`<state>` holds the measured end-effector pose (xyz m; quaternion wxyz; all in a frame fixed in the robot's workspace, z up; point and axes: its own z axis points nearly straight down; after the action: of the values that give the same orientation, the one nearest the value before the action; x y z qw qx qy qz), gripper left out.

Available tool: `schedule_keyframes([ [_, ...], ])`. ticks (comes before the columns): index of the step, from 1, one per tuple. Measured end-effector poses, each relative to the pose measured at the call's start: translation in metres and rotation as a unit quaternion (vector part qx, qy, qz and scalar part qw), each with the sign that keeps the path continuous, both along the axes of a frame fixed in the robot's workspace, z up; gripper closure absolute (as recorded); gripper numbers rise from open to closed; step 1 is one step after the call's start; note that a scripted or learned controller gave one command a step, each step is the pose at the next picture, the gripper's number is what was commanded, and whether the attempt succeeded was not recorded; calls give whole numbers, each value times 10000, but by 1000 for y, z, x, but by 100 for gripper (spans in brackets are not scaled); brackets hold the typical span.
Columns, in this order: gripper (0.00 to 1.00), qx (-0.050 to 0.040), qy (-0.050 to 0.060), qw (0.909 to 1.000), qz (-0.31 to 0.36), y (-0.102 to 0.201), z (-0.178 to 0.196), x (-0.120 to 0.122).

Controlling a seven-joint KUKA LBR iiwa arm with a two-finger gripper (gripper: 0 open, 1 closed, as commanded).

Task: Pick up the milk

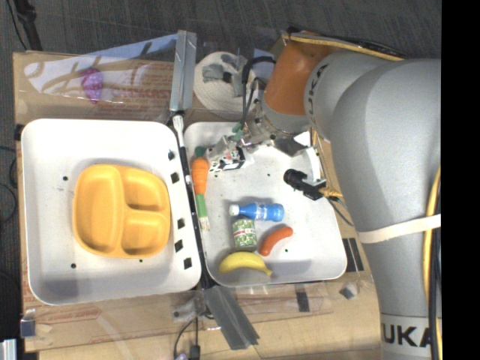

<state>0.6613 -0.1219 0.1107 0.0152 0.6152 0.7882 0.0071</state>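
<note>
The milk is a small white carton with black patches, lying at the far left corner of the right bin, just right of the carrot's top. My gripper hangs right over it, coming down from the grey arm with the orange band. The gripper's body covers part of the carton, so I cannot tell whether it touches or holds the carton.
Also in the right bin are an orange carrot along the left wall, a blue-capped bottle, a green can, a red sausage and a banana. The left bin holds a yellow divided tray.
</note>
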Motion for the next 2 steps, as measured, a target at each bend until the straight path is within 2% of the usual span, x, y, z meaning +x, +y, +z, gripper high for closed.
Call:
schedule_keyframes([
  [1,0,-38,-16,9949,1009,3,1,6],
  [2,0,-41,-10,9928,1198,5,1,6],
])
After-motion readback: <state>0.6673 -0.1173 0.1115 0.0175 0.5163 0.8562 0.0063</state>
